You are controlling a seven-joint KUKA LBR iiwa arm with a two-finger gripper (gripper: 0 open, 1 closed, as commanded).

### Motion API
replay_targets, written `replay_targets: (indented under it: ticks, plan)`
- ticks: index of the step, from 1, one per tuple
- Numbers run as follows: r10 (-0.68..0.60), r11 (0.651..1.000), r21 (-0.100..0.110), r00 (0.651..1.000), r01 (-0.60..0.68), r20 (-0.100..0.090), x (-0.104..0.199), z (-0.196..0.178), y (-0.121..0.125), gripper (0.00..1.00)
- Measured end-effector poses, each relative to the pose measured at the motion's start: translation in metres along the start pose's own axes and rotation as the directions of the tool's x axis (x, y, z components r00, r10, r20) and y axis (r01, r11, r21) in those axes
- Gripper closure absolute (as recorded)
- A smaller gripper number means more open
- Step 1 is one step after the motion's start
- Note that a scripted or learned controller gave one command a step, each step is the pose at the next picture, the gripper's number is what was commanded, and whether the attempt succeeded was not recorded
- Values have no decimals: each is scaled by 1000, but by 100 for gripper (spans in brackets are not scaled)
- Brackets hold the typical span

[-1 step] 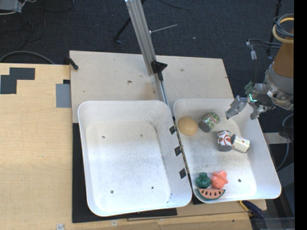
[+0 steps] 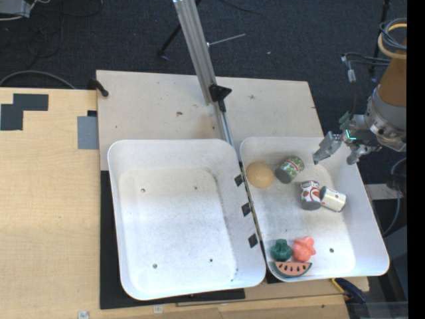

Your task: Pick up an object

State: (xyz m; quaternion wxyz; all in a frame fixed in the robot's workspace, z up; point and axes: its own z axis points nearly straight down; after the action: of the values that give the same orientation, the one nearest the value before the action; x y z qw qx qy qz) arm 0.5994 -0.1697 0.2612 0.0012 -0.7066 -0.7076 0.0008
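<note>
The right bin holds several small objects. A tan round ball lies near its left wall, with a green and grey can just right of it. A red and white can touches a small white and yellow block. At the front lie a green toy, an orange-red toy and a watermelon slice. My gripper hangs open over the bin's back right corner, its two fingers spread apart with nothing between them. It is to the right of the green can.
The left bin sits beside the right one, with black clips along their shared wall. A slanted aluminium post rises from the board behind the bins. A wooden table lies to the left.
</note>
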Motion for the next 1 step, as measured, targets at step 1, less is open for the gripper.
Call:
replay_targets:
  ticks: [1]
  plan:
    - [2, 1000, 6, 1000, -2, -1, -3, 59, -9, 0]
